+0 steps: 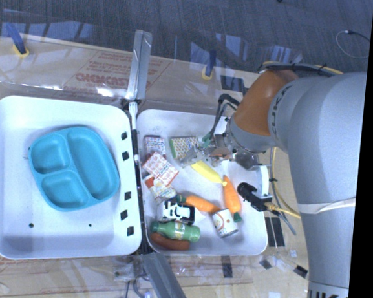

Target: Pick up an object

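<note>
Camera view: gripper (214,149), finger state we cannot tell, hangs centre-right over crowded bin (255,248); we risk nudging the banana (206,172) against neighbours.

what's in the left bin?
The left bin holds one thing: a blue three-compartment plate, lying flat, its compartments bare. The bin floor under the plate is covered, so anything beneath it can't be seen.
</note>
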`<move>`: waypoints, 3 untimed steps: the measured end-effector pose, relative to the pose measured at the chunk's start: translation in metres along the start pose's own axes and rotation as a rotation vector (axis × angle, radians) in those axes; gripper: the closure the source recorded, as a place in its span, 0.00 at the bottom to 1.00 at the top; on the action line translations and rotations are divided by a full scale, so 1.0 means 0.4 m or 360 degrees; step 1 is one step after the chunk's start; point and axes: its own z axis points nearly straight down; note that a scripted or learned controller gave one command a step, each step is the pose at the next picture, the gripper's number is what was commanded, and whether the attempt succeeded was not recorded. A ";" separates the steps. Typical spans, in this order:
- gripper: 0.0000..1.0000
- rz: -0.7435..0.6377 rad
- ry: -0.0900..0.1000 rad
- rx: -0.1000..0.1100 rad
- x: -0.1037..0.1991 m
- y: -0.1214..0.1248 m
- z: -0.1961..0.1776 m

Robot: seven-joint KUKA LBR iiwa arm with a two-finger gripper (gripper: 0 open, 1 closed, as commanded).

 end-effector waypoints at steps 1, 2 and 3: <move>1.00 -0.0007 0.0002 0.0007 0.001 0.000 -0.018; 1.00 -0.0079 0.0002 -0.0003 -0.076 0.111 -0.037; 1.00 0.0182 0.0001 0.0003 0.043 -0.035 -0.295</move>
